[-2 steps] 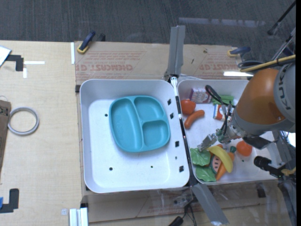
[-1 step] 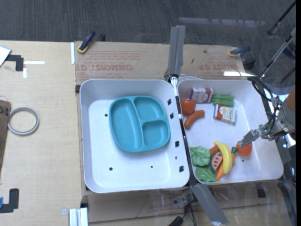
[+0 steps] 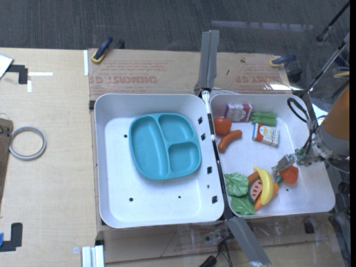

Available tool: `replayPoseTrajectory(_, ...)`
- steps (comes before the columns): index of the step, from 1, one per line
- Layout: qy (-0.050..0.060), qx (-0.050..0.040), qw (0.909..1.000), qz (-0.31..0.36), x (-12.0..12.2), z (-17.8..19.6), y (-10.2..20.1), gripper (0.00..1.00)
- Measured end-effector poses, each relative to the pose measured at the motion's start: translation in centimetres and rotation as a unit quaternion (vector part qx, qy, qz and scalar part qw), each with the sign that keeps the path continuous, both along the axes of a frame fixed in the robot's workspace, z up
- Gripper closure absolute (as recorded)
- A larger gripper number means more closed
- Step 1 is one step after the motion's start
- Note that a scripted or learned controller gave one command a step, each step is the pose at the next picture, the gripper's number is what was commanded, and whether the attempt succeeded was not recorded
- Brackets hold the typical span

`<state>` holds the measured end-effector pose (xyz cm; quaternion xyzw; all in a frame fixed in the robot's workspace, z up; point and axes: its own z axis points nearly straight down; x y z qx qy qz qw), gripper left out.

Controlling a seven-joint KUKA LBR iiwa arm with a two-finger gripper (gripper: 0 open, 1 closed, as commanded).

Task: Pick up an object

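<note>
The right bin (image 3: 311,202) holds toy food: a red tomato (image 3: 222,125), a sausage (image 3: 230,140), a pink packet (image 3: 238,112), a green vegetable (image 3: 263,117), a small carton (image 3: 266,134), a banana (image 3: 266,186) over a watermelon slice (image 3: 256,189), lettuce leaves (image 3: 236,183), and an orange-red fruit (image 3: 289,176). My gripper (image 3: 285,164) is low in the right part of this bin. It sits just above the orange-red fruit and to the right of the banana. Whether it touches the fruit is unclear.
The left bin (image 3: 111,199) holds a blue divided plate (image 3: 165,146). The arm (image 3: 334,129) comes in over the right bin's right wall. A tape roll (image 3: 25,142) lies on the wooden bench at the far left. Cardboard (image 3: 144,71) lies behind the bins.
</note>
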<state>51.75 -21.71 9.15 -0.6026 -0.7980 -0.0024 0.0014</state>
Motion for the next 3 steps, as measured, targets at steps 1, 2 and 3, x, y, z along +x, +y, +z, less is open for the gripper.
replayPoseTrajectory(1, -0.001, -0.0017, 1.0000, -0.002, 0.0, 0.9, -0.2, 1.00)
replayPoseTrajectory(2, 0.000, -0.0034, 0.9977, -0.068, 7.4, 12.2, 8.0, 1.00)
replayPoseTrajectory(3, 0.001, -0.0036, 0.9977, -0.068, 7.4, 12.2, 7.9, 0.00)
